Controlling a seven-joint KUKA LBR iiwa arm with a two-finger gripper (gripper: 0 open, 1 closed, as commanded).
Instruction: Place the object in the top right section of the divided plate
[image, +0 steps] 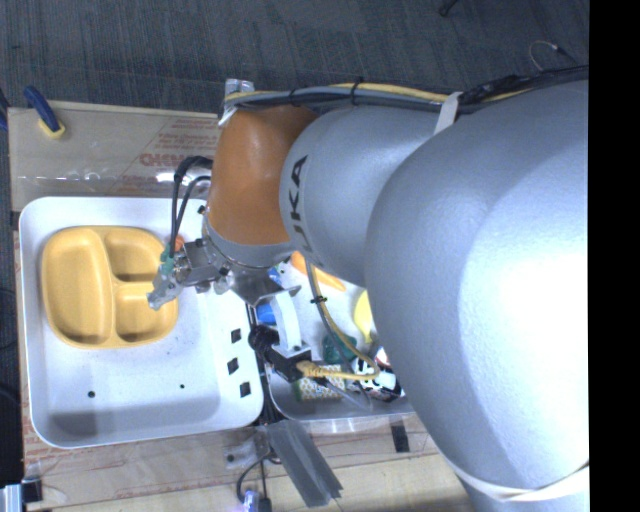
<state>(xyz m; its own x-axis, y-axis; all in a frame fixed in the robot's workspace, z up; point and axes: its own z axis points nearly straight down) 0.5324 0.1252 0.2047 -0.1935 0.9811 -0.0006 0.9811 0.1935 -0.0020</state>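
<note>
Bench with two white bins under slanted view. Nearest, right of gripper: clutter heap beneath arm. Gripper poised over yellow divided plate, at its right-hand edge; finger spread and any held object impossible to tell. Placement apparently under way, not confirmed. Plate sections look bare beyond.

Tool over yellow divided plate, left bin

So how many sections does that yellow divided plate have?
3 on the yellow divided plate: one long section along its left side, one at upper right, one at lower right beside the gripper. The arm covers nothing of it.
</note>
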